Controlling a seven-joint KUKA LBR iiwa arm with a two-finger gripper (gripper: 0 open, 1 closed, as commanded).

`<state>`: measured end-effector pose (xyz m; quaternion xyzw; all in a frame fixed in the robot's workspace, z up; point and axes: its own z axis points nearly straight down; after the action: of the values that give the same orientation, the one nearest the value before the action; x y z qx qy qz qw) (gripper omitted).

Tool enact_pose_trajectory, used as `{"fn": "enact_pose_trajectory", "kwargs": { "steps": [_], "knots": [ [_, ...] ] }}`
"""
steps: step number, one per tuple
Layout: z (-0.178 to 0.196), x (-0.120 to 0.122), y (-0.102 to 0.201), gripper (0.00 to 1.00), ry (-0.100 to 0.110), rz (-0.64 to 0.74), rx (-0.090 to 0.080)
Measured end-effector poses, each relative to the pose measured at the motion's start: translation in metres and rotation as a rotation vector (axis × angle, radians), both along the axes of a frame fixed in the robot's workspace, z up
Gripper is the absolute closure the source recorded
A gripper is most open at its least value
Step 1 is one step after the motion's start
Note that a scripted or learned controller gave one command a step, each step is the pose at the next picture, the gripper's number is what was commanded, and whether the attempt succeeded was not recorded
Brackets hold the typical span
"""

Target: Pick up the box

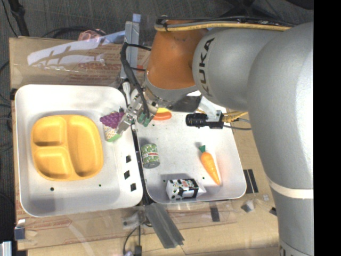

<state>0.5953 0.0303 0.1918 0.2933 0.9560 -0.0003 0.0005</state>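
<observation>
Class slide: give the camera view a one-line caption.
KUKA arm's gripper hovers by the grapes; the box lies untouched in the right bin.

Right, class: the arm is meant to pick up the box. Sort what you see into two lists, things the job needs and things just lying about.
Needed for the job:
box, at the near edge of the right bin
tool

Just lying about:
carrot
small can
grapes
yellow divided plate in the left bin
</observation>
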Motion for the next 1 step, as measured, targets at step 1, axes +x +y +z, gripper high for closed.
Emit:
{"fn": "enact_pose_trajectory", "kwargs": {
  "steps": [1],
  "knots": [
    [0.014, -0.0159, 0.0571, 1.0, 0.001, -0.199, -0.001]
  ]
}}
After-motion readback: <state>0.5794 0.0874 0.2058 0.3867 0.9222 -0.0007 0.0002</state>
